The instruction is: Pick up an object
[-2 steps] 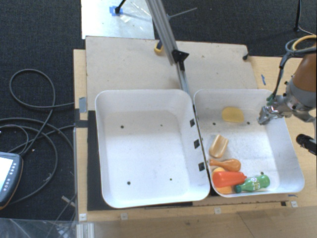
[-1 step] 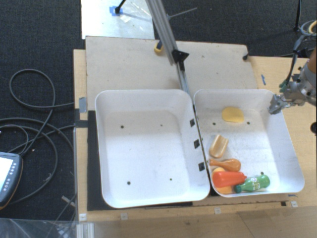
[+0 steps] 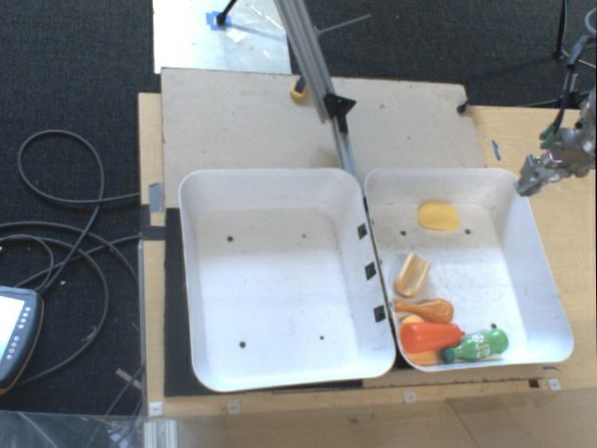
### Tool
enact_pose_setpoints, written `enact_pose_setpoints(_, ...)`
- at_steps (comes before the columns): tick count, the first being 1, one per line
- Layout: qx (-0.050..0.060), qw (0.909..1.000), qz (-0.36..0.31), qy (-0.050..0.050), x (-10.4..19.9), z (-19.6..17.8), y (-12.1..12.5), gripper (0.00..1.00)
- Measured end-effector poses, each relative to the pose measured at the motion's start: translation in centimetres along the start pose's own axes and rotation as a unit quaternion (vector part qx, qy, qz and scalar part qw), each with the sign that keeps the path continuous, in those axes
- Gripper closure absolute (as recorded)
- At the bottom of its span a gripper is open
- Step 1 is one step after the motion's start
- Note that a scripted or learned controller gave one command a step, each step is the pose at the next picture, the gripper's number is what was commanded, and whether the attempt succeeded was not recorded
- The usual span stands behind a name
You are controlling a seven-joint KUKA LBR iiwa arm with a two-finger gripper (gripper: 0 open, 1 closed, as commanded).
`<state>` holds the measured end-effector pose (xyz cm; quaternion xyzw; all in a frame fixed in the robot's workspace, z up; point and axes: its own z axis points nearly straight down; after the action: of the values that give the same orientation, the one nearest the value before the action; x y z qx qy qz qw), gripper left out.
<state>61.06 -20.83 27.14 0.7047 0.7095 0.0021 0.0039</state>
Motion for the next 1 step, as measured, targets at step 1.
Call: enact_pose_setpoints(1, 0.003, 1.0, -0.002, 0.002, 5.71, 1.3, 0.97, 1.0)
